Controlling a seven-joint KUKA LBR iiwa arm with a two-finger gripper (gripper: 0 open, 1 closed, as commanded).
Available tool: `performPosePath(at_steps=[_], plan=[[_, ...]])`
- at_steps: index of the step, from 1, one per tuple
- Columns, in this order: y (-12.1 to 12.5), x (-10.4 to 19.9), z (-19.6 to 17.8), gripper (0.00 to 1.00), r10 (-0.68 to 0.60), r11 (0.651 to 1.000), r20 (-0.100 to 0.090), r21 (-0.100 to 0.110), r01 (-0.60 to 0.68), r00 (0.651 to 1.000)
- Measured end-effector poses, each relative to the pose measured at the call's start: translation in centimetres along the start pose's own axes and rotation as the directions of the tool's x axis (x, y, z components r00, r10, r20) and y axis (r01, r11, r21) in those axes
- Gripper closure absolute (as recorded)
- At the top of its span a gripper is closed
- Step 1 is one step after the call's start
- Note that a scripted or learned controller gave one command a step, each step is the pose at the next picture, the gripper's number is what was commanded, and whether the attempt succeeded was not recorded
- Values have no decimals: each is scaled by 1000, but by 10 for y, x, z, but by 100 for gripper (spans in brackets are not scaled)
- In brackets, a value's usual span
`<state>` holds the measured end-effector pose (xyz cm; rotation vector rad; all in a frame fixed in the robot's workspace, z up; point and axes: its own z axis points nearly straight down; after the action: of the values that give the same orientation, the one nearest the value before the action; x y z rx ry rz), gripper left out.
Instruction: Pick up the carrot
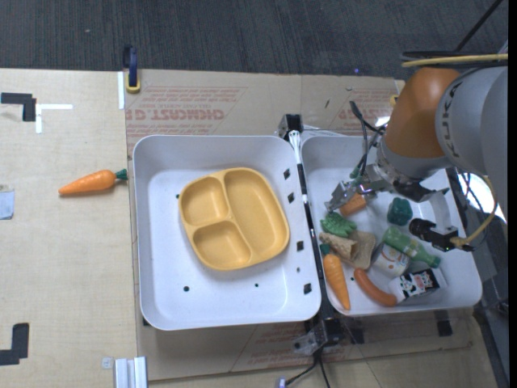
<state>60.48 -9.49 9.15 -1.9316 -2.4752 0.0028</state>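
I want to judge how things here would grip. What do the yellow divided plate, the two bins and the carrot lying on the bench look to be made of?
The yellow divided plate looks like moulded plastic, matte, one even colour with soft rounded ridges. The left bin and right bin look like smooth white plastic with a slight sheen and rounded corners. The carrot on the bench seems a toy, probably plastic or rubber: uniform orange, small green tip.

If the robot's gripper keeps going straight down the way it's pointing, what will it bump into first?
Probably the small orange piece right at the gripper, in the right bin. It looks like food, maybe a carrot bit, but it is too small to be sure. Past it lie the green leafy toy and the bin floor. Depth is hard to judge here.
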Motion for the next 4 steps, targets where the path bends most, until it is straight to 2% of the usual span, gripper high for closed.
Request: performPosePath(at_steps=[1, 2, 3, 4], plan=[[0, -2, -9, 100, 6, 1000, 2, -2, -6, 1000], [15, -12, 0, 100, 378, 926, 2, -3, -378, 926], [-12, 1, 0, 100, 584, 811, 0, 2, -584, 811], [-12, 0, -9, 100, 582, 813, 1, 4, -582, 813]])
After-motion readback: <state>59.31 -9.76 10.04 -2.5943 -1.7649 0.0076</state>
